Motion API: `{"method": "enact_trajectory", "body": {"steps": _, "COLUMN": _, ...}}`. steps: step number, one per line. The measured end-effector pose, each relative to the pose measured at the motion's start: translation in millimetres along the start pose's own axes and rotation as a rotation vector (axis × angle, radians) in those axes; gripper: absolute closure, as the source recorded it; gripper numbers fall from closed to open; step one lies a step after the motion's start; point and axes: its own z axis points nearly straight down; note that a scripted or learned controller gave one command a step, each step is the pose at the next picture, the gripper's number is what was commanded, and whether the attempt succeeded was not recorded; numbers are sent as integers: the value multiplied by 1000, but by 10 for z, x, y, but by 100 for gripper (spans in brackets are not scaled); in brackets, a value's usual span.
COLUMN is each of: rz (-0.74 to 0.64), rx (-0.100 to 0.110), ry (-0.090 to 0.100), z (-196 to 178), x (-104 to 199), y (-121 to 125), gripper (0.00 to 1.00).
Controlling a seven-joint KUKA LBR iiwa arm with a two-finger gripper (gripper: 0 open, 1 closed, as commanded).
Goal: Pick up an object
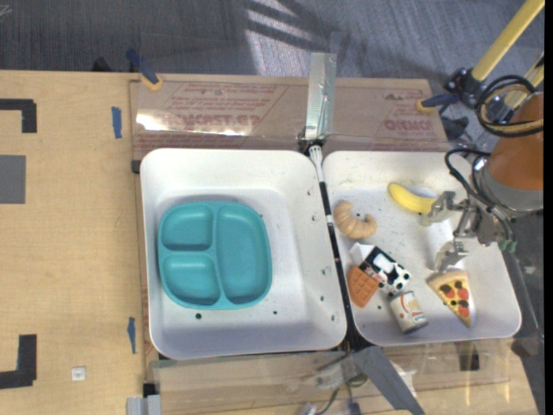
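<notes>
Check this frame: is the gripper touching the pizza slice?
Apart. The camera view shows bare white bin floor between the gripper and the pizza slice.

My arm reaches in from the right, its orange band above the wrist near the frame's edge. My gripper (453,228) hangs low, pointing down and leftward, its two metal fingers (442,204) spread apart with nothing between them
</notes>
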Motion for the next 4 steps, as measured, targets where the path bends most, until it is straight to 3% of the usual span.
{"method": "enact_trajectory", "body": {"steps": 1, "rz": -2, "rx": 3, "ry": -16, "z": -152, "x": -50, "y": 12, "gripper": 100}}
{"method": "enact_trajectory", "body": {"steps": 2, "rz": 319, "rx": -2, "ry": -2, "z": -735, "x": -94, "y": 638, "gripper": 100}}
{"method": "enact_trajectory", "body": {"steps": 3, "rz": 279, "rx": -3, "ry": 5, "z": -992, "x": 298, "y": 1453, "gripper": 100}}
{"method": "enact_trajectory", "body": {"steps": 4, "rz": -87, "rx": -4, "ry": 6, "z": -983, "x": 980, "y": 2060, "gripper": 100}}
